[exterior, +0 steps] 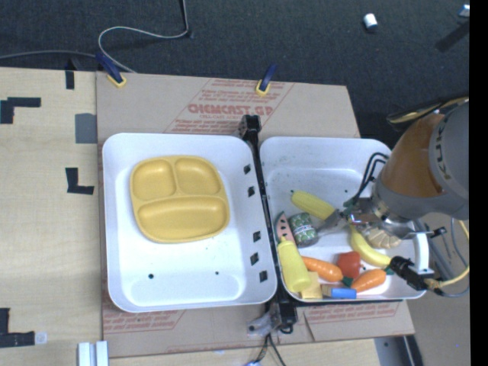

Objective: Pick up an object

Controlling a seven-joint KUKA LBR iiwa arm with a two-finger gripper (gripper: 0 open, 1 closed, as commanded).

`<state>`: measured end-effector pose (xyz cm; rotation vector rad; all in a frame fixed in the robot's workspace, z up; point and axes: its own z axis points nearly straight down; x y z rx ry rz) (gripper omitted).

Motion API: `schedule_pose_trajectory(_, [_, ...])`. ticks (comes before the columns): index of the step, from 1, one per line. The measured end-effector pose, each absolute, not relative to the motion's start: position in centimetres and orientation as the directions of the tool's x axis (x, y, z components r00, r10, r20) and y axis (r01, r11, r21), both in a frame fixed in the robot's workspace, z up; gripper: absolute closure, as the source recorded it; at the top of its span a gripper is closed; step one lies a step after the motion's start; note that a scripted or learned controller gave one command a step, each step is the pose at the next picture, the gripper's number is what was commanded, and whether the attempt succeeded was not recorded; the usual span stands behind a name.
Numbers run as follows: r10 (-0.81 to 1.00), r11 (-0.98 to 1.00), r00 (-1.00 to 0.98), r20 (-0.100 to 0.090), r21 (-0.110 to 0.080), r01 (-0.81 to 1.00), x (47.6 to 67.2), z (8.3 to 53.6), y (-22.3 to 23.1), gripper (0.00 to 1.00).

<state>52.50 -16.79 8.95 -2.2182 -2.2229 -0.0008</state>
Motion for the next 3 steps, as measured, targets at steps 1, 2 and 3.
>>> schedule_pose_trajectory(1, [1.0, 0.003, -0.003, -0.001, 0.004, 1.0, 57.7, 8.6, -10.9, 0.0])
schedule_pose_trajectory(2, [1.0, 0.003, -0.003, -0.001, 0.003, 1.0, 57.7, 9.5, -10.9, 1.0])
schedule_pose_trajectory(3, [1.0, 0.001, -0.001, -0.001, 0.001, 1.0, 55.6, 20.9, -7.5, 1.0])
